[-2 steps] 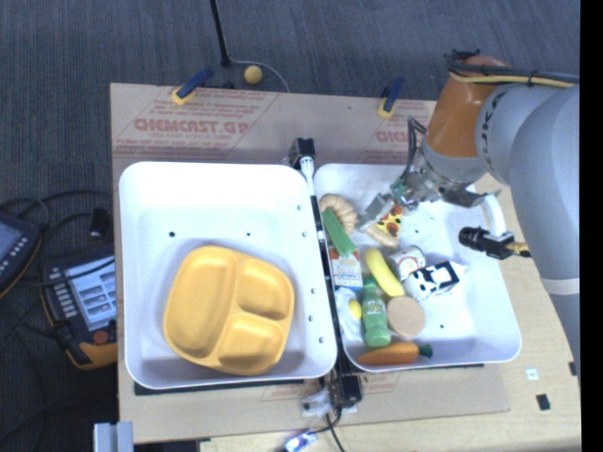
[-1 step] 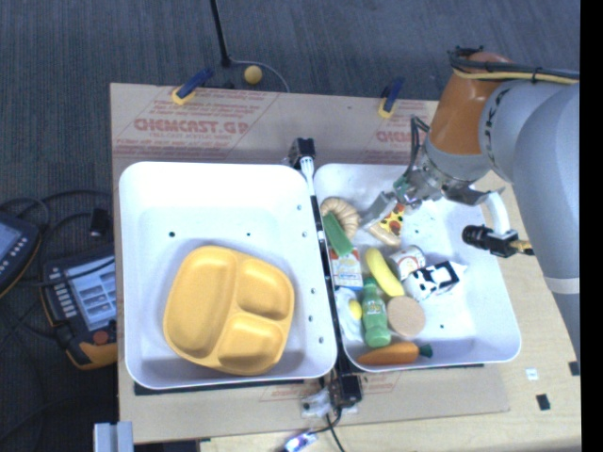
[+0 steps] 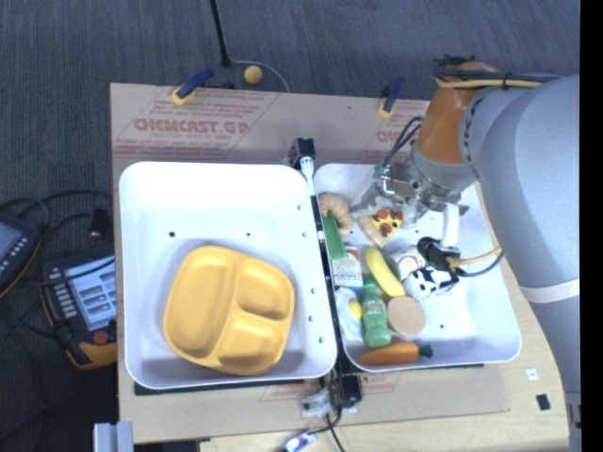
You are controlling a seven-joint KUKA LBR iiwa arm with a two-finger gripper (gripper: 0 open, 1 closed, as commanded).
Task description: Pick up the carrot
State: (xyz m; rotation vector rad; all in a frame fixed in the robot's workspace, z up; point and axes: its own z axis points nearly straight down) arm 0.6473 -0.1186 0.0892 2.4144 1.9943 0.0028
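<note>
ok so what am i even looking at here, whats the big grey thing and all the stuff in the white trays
The big grey thing is a robot arm with an orange band, reaching in from the right. One fixed camera looks down on a bench holding two white bins. The left bin holds a yellow divided plate. The right bin holds toy food: a banana, a green bottle, and the carrot it should pick up, lying at the near edge. Its gripper hovers over the far end, away from the carrot.

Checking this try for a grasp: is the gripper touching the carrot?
Apart. The camera view shows the gripper at the right bin's far end, while the carrot lies against the near wall, with the banana and green bottle between.
</note>
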